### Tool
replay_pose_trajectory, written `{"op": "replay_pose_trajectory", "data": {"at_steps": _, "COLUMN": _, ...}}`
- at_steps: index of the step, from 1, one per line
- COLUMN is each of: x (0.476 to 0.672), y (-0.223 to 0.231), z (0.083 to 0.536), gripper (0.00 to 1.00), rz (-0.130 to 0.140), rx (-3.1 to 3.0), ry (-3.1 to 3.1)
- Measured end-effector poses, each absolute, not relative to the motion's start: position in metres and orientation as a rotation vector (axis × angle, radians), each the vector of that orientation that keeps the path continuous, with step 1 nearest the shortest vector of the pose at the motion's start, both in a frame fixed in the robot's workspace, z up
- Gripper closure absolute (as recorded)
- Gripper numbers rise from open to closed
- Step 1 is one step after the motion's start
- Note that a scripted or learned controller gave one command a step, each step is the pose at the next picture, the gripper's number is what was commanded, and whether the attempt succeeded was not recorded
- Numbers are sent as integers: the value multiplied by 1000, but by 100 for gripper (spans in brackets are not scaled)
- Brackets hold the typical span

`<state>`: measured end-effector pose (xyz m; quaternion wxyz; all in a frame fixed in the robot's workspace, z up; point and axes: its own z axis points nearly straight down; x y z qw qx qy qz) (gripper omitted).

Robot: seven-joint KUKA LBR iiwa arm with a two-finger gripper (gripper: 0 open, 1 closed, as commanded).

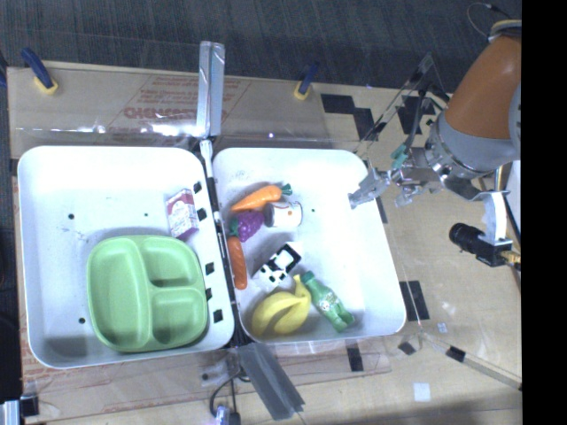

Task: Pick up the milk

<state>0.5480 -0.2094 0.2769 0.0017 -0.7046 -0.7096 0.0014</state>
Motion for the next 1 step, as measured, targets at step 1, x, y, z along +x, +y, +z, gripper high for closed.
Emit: {"op": "replay_pose_trajectory", "data": {"at_steps": 1, "x": 558, "y": -211, "z": 349, "gripper": 0, "rz": 3, "rx": -2391, "ry": -2037}}
